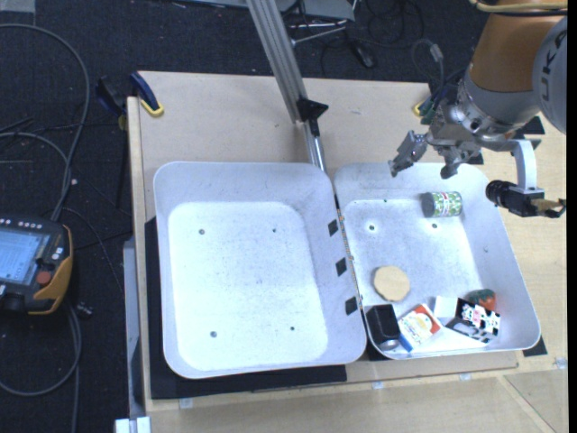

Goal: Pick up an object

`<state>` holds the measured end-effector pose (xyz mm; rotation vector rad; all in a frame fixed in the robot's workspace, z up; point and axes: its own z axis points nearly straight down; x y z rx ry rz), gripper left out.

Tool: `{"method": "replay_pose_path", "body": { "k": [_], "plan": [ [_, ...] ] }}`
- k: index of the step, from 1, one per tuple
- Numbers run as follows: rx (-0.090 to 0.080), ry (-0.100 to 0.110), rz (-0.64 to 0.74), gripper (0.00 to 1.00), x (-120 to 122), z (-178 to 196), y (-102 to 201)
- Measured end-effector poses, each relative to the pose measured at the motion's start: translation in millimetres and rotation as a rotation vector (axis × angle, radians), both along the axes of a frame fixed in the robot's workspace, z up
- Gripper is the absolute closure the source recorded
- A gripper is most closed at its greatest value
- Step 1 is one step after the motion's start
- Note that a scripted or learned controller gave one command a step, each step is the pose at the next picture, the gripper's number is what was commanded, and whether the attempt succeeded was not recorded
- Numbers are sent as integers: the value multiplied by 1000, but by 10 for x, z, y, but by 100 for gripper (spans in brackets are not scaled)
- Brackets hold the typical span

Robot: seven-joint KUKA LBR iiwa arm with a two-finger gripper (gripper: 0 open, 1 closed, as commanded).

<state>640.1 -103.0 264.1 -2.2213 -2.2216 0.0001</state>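
Observation:
My gripper (425,161) hangs over the far edge of the right bin (505,269), its two fingers spread open with nothing between them. A small green can (443,204) lies on its side just in front of the gripper, a little to its right. Nearer the front, a round tan disc (391,283) lies flat. Along the bin's front wall sit a black block (383,323), an orange-and-white carton (419,323) and a black-and-white patterned item (477,316).
The left bin (180,242) adjoins the right one at a shared ridge with black clips (341,265). A slanted aluminium post (279,52) rises behind the bins. A handheld controller (27,262) lies on the floor at far left.

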Motion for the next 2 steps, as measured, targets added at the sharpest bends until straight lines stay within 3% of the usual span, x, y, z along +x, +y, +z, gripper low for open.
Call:
{"method": "replay_pose_path", "body": {
  "k": [1,2],
  "plan": [
    [0,-1,1,100,2,102,1],
    [2,-2,8,100,0,352,1117]
  ]
}}
